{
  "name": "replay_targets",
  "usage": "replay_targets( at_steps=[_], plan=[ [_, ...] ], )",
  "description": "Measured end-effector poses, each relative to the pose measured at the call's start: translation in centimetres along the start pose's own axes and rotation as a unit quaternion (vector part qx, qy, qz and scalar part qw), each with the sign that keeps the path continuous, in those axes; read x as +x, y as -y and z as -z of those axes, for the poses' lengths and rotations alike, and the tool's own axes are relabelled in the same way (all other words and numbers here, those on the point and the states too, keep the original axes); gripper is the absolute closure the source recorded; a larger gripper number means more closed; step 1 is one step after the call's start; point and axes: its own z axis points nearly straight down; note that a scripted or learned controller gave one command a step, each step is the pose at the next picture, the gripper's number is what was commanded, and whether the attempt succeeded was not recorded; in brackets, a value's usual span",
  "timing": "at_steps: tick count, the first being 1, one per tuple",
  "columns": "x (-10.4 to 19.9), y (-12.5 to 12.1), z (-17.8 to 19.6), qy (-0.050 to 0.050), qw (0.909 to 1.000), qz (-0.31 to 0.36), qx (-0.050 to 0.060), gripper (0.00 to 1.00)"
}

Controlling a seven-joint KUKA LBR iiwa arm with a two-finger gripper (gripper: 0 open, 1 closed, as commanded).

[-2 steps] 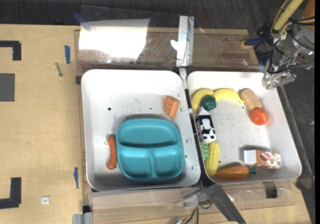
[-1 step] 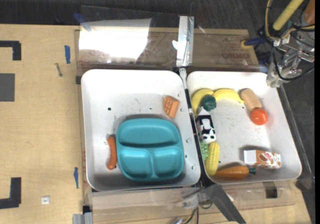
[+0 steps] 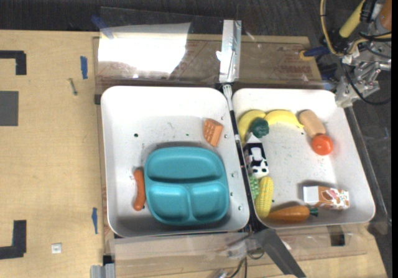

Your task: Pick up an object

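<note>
Two white bins (image 3: 118,146) sit side by side on a wooden bench (image 3: 43,146) with black tape marks (image 3: 15,62).

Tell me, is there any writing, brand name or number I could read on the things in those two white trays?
No text can be read in this view.
The small carton in the right bin has a printed orange and white face, too blurred to read.
The black and white cow toy carries patches, not letters.
The teal divided tray in the left bin is plain.
</note>
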Motion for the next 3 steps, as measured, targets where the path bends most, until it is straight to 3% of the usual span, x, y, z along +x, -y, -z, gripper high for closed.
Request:
replay_targets(
  at_steps=[1,2,3],
  plan=[
    [0.0,0.0,0.7,0.001,0.9847,0.174,-0.001,1.00],
    [-2.2,-1.1,-1.2,0.003,0.9418,0.336,-0.005,1.00],
    [-0.6,-3.7,0.3,0.002,0.8834,0.469,-0.004,1.00]
  ],
)
